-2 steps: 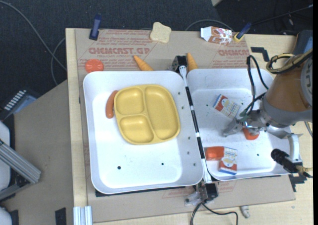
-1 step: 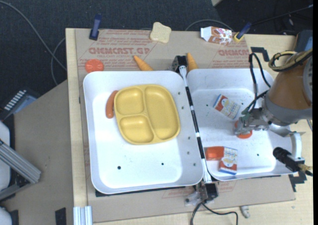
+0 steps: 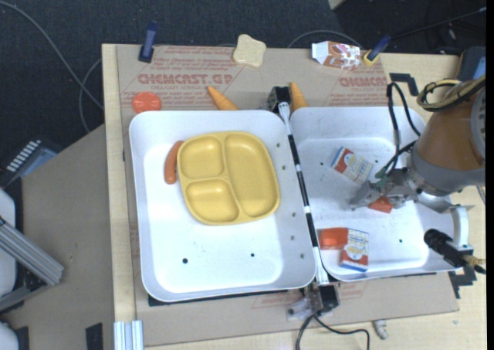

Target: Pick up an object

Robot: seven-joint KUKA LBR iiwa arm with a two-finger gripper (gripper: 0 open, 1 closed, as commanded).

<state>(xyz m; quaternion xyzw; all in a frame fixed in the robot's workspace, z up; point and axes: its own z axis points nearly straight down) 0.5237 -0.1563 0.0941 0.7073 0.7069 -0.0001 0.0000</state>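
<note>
Gripper [image 3: 376, 195] is down in the right bin [image 3: 401, 126], low over a small orange piece [image 3: 380, 205]. Can't tell whether anything is clamped; the wrist hides the contact. I'd call the pick not yet done: nothing visibly lifted, piece looks to be on the bin floor.

Other candidates nearby: small carton [image 3: 351, 164] just up-left of me, another carton [image 3: 356, 249] with an orange block [image 3: 333, 238] touching it near the bin's front-left corner.

Room: open floor between me and the front wall, and to my left toward the divider between bins. My own arm crowds the right side, and a black cable [image 3: 394, 120] loops near the back wall; a straight vertical lift looks the safest exit.

Left bin [image 3: 150, 248] holds a yellow divided plate [image 3: 228, 177] with a sausage [image 3: 170, 163] beside its left edge, well apart from me. Plenty of bare floor there in front of the plate.
</note>
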